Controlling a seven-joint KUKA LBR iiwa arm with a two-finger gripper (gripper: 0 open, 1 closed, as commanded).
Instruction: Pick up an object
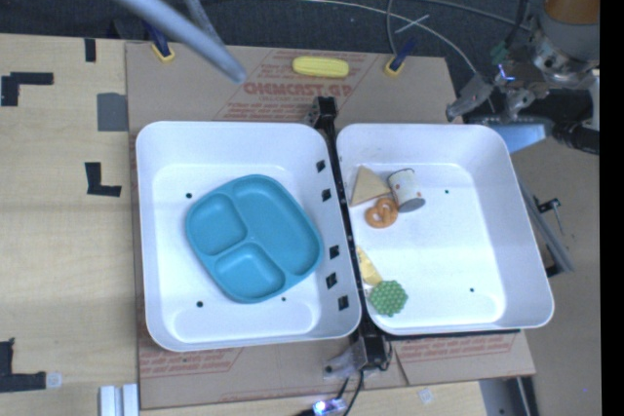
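Note:
The right bin point(487, 239) holds a tan wedge point(364, 182), a small white-and-grey cylinder point(406, 189), an orange ring-shaped piece point(381, 212), a pale yellow piece point(367, 266) by the divider and a green knobbly ball point(388, 297). They lie clustered in the bin's left half. In the left bin point(166, 307) rests a blue divided plate point(253, 237). My gripper point(502, 99) hangs at the upper right, over the far right corner of the right bin and well apart from all the objects. Nothing shows in it.
A yellow oblong object point(320, 66) lies on the cardboard behind the bins. A grey tube point(146, 0) slants across the upper left. Cables point(419, 10) loop behind the right bin. Black clips point(330, 200) line the divider between the bins.

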